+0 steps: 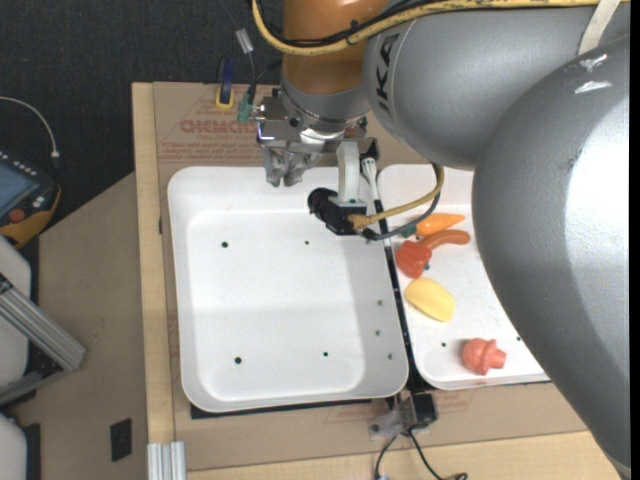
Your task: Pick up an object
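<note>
My gripper point(285, 174) hangs over the far rim of the left bin point(200, 268), near its back middle. Its fingers look shut, with nothing between them. The objects lie in the right bin point(450, 368): an orange carrot point(440, 223), a red-orange sausage shape point(447, 238), a red rounded piece point(411, 259), a yellow lemon-like piece point(430, 299) and a small red piece point(482, 355). All of them sit to the right of the gripper and nearer the camera. The arm's grey body covers the right part of that bin.
A black fitting with yellow and white cables point(335, 211) hangs from the wrist over the divider between the bins. The bins rest on a cardboard sheet point(150, 218). A cable connector point(410, 413) lies at the front edge.
</note>
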You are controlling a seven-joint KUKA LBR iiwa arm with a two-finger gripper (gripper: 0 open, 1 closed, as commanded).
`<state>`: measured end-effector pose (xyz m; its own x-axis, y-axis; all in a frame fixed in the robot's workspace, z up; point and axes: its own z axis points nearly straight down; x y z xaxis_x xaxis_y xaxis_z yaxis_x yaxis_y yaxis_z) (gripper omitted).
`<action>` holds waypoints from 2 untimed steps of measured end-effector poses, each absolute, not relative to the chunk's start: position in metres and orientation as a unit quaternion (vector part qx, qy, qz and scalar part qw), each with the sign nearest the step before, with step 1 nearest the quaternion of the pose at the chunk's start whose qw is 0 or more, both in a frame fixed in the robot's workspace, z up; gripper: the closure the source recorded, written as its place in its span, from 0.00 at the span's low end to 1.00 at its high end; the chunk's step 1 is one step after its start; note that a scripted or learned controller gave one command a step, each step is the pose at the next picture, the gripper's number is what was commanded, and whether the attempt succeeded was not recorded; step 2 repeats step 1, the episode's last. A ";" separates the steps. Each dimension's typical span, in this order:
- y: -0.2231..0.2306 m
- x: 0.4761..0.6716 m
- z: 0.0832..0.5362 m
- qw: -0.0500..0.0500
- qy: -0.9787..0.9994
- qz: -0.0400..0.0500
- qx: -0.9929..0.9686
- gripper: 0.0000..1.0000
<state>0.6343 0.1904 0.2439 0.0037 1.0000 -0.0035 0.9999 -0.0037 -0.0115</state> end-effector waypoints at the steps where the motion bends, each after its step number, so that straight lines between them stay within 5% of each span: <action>1: 0.228 0.582 0.307 0.000 -0.709 -0.003 -0.705 1.00; 2: 0.228 0.582 0.307 0.000 -0.709 -0.003 -0.705 1.00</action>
